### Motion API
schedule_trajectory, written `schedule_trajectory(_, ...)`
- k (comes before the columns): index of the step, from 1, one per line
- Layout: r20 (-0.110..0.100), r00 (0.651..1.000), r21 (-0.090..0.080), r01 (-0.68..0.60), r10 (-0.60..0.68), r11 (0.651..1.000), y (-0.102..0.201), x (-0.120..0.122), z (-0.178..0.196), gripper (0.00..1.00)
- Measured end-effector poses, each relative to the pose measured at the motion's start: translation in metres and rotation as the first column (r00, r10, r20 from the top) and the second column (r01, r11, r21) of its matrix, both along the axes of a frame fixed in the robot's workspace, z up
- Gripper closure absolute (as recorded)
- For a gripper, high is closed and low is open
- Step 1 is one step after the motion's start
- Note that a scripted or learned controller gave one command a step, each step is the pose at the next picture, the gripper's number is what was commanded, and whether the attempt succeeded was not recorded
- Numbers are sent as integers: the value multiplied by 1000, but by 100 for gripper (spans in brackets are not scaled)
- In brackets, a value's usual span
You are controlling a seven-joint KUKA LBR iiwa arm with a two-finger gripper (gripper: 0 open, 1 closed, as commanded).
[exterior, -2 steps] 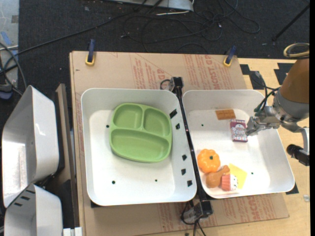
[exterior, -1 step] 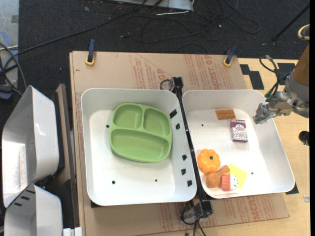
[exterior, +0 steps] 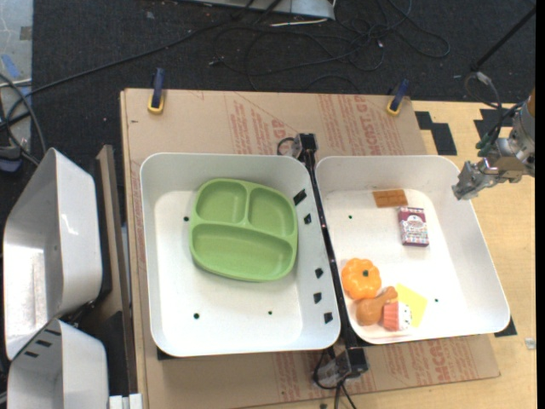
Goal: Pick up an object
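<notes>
At the near edge of the right bin (exterior: 477,228) a cluster lies packed together: a pink-and-white piece (exterior: 392,316), a yellow piece (exterior: 412,303) partly under it, and a brown lump (exterior: 371,309); where one ends and the next begins is hard to make out. Touching them just behind is an orange pumpkin (exterior: 360,278). Farther back, apart from these, a small box (exterior: 414,227) lies flat, its print too small to read, and beyond it a tan block (exterior: 389,198). In the left bin (exterior: 162,254) a green tray (exterior: 244,229) with three compartments sits tilted. The arm is cut off at the right edge, only its wrist showing. The gripper (exterior: 471,182) hangs over the right bin's far right rim, touching nothing; whether it is spread or closed I cannot tell.
</notes>
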State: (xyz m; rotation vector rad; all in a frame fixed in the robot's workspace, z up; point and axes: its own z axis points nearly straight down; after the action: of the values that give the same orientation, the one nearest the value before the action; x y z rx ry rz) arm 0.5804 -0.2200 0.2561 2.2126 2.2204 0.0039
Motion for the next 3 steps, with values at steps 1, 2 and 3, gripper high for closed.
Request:
schedule_trajectory(1,-7,1000,5,-5,5,1000,62,0,-6,100)
schedule_trajectory(2,-9,1000,5,-4,4,1000,121,-7,-19,100)
schedule_trajectory(3,-9,1000,4,-3,4,1000,165,-18,-25,100)
